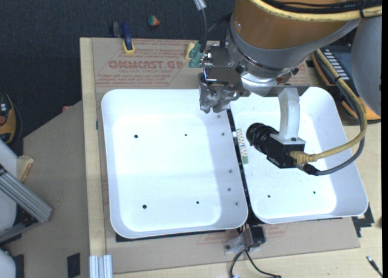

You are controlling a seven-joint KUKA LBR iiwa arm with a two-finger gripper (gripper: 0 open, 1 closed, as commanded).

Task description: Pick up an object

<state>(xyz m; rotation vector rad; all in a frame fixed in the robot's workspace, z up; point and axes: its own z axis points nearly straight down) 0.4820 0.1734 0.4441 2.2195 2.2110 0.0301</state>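
From above, the arm (303, 16) reaches in from the right, its broad orange band filling the top of the view over the far edge of the bins. The hand (213, 102) hangs below the grey wrist, right over the seam where the two bins meet, near their far rim. Whether it is spread or pressed together cannot be told; the metal parts blur into one dark cluster, and nothing can be seen between them.

The left bin (121, 168) shows a bare white floor with a few small dark dots. The right bin (339, 192) is partly covered by the arm. Over it a black camera (270, 143) sits on a white bracket (290, 116), with a yellow cable (339, 149) running from it to the right. No loose object to pick up can be made out in either bin.

Both bins rest on a brown board (145, 59) printed with red letters, lying on the desk. A blue and yellow clamp (127, 37) grips the board's far edge, and a green one (194, 54) sits just beside the wrist.
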